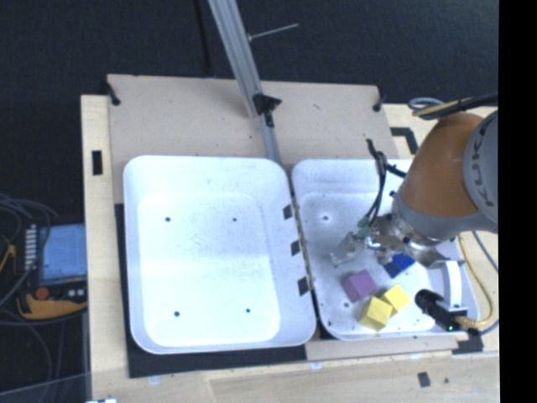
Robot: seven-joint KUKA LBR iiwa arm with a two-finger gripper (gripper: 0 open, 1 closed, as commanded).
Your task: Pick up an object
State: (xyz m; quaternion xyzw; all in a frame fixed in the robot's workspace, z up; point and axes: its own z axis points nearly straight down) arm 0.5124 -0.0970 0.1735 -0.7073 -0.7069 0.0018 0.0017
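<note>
My gripper point(346, 251) hangs low over the middle of the right bin point(323, 204), below the arm's orange band point(440, 170). Just in front of it lies a purple block point(360, 285), a short way apart from the gripper. Two yellow blocks sit near the bin's front edge, one lower point(377, 312) and one slightly behind it to the right point(398, 297). A blue object point(399, 265) lies partly under the wrist, to the right of the gripper. Nothing is visibly held.
The left bin point(210, 250) stands beside the right one, with a row of small clips point(295, 246) along the divide. A slanted metal pole point(239, 49) reaches over the bench from the back. Cables run along the right edge.
</note>
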